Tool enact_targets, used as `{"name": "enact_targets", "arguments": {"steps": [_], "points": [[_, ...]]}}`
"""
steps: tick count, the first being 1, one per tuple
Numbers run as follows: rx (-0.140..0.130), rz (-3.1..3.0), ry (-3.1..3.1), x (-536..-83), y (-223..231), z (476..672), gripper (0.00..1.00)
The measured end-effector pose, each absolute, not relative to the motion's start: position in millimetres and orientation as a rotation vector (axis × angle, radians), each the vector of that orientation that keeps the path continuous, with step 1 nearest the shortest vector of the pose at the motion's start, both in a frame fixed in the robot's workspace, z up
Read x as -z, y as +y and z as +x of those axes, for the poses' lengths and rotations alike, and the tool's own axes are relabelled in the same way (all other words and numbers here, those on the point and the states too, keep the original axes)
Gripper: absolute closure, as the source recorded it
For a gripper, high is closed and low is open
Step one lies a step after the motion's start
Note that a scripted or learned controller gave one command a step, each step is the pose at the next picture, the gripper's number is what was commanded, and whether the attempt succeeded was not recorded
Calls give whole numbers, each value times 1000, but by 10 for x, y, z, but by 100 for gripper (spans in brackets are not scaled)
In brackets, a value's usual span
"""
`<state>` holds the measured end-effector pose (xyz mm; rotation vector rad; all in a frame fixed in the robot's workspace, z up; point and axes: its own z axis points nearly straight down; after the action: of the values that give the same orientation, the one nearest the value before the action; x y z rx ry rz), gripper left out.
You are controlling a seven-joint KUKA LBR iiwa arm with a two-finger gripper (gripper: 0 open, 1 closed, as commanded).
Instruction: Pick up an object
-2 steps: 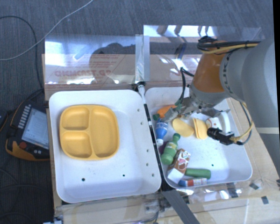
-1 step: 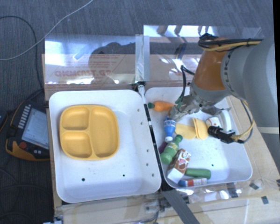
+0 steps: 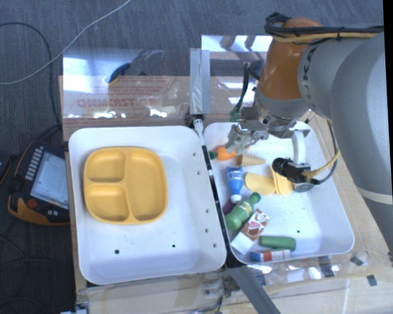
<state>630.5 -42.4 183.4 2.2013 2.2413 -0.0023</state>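
Right bin (image 3: 332,234) cluttered; my tool (image 3: 240,139) low over orange piece (image 3: 224,154), possibly a carrot; grip state unreadable.

Grey arm (image 3: 336,67) reaches leftward; end effector (image 3: 238,141) points down.

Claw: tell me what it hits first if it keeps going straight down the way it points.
Probably the orange toy at the right bin's far left corner; the claw hangs just above it, though depth is unclear.

Faint reddish lettering runs across the clear plastic sheet (image 3: 124,98) behind the left bin, too blurred to read.
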Motion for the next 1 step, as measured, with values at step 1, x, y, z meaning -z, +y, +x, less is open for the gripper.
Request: {"name": "enact_targets", "arguments": {"steps": [1], "points": [[3,2202,2241,-1834,-425,6304,0]]}}
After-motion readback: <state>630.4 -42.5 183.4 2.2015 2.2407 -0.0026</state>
